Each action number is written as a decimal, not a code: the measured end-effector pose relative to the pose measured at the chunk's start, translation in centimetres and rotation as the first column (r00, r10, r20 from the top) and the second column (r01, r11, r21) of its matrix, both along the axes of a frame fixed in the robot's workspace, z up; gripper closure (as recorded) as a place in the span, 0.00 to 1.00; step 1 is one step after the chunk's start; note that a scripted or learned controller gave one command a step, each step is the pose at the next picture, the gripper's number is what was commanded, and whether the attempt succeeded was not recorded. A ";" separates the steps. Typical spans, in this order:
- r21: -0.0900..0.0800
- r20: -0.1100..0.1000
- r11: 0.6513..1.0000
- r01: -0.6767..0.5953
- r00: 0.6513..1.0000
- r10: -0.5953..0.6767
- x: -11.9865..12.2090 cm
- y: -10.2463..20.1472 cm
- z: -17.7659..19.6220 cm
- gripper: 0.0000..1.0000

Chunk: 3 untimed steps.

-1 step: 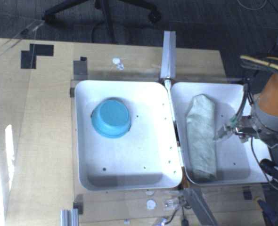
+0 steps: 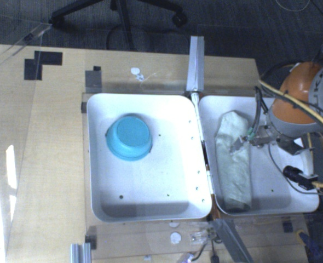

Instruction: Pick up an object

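Observation:
A round blue bowl (image 2: pixel 129 137) lies in the left white bin (image 2: pixel 150 201), in its upper left part. A pale, crumpled cloth (image 2: pixel 232 160) stretches lengthwise along the left side of the right bin (image 2: pixel 282 199). My gripper (image 2: pixel 246 141) reaches in from the right, low over the right bin, at the cloth's right edge near its upper half. Whether it touches the cloth is unclear. The grey arm with its orange band (image 2: pixel 293 95) sits above and to the right of the gripper.
Cables (image 2: pixel 298 177) hang from the arm over the right side of the right bin. A metal divider rail (image 2: pixel 196 64) stands behind the gap between the bins. A chair base (image 2: pixel 123 7) stands on the floor beyond the bench.

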<state>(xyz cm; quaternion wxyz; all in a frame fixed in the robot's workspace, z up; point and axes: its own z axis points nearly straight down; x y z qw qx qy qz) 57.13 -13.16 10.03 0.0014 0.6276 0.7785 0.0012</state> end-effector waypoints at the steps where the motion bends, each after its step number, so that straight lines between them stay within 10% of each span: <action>1: -0.003 0.003 0.970 -0.245 0.970 0.245 2.2 -4.8 1.5 0.00; 2: -0.004 0.008 0.969 -0.246 0.969 0.246 2.4 -4.6 2.6 1.00; 3: -0.004 0.004 0.970 -0.242 0.970 0.242 7.8 -3.3 11.2 1.00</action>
